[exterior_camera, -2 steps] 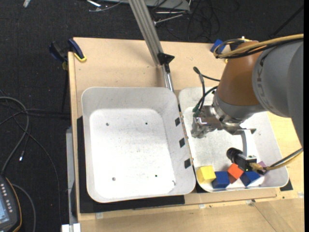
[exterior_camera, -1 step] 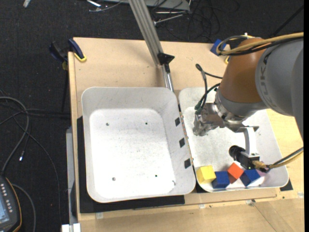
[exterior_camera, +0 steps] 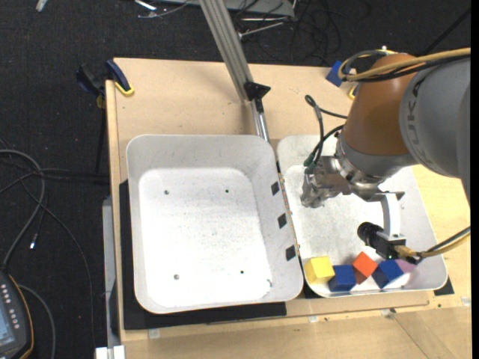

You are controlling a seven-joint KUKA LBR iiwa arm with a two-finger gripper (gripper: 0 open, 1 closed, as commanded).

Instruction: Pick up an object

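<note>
My gripper [exterior_camera: 313,193]: over right bin's [exterior_camera: 419,200] bare upper floor; finger spread I cannot tell.
Blocks: yellow [exterior_camera: 320,268], blue [exterior_camera: 343,277], orange [exterior_camera: 364,264] crowd its near rim.
Left bin [exterior_camera: 142,200]: open floor.

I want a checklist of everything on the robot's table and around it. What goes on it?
Surface: wooden bench bearing left bin and right bin.
Job's things: yellow block, two blue blocks, orange block, clustered at the right bin's near edge.
Clutter: blue-and-yellow clamp at the bench's far left corner.
Grippers: gripper above the right bin, away from the blocks.
Cables: black cables on the floor.
Surroundings: dark carpet.
</note>
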